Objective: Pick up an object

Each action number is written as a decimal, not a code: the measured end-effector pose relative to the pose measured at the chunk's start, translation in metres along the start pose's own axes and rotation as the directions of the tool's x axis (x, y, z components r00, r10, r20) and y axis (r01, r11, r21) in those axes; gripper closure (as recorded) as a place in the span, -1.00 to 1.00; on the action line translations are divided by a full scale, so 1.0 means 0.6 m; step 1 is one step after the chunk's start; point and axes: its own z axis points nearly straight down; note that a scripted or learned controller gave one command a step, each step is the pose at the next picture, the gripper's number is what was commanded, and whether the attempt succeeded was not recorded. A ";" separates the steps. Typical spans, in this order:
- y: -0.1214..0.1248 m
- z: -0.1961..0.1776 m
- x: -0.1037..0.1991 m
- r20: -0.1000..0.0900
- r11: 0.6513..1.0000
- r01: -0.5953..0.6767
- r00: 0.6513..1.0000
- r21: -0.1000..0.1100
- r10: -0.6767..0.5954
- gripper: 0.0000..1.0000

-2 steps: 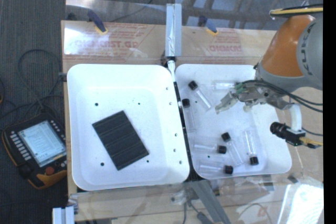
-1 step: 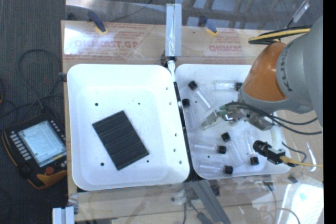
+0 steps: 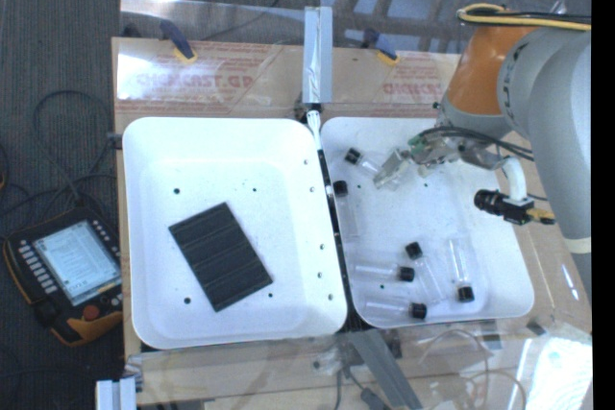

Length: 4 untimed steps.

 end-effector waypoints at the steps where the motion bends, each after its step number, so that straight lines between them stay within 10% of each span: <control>1: 0.008 0.020 0.077 0.011 1.000 0.014 1.000 -0.015 -0.013 -1.00; 2: 0.010 0.001 0.077 0.014 1.000 0.014 1.000 -0.019 -0.014 1.00; 4: 0.108 -0.206 0.210 0.003 0.966 -0.258 0.966 -0.008 0.258 1.00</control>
